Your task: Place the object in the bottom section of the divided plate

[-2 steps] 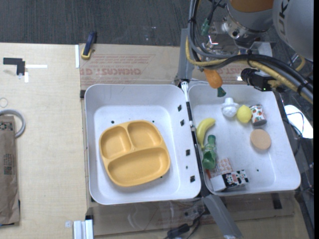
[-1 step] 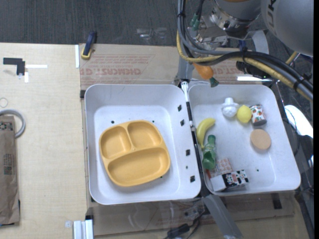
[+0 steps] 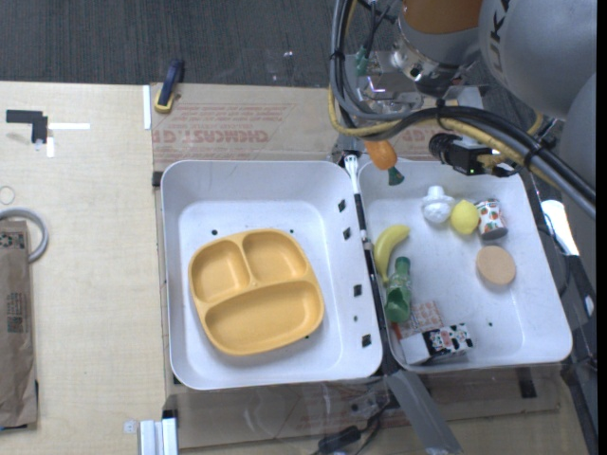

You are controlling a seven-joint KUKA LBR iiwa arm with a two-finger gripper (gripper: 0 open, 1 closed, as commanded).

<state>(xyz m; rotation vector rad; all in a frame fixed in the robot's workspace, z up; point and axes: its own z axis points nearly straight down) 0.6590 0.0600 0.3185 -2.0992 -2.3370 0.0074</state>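
Just carrot (image 3: 380, 154) beneath arm (image 3: 446, 8), plate (image 3: 254, 290) apart.

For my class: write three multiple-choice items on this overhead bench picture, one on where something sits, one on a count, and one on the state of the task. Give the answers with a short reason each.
1. Where does the divided plate sit?
A. In the left bin
B. In the right bin
C. On the bare bench outside both bins

2. How many sections does the plate have?
A. Two
B. Three
C. Four

3. What does the plate's large bottom section hold right now?
A. The banana
B. The lemon
C. No object yet

Answers:
1 A: the yellow plate lies on the floor of the left bin, while the banana, lemon and other items lie in the right bin.
2 B: two small sections at the top, one large one below.
3 C: its yellow surface is bare, so the placing is not yet done.
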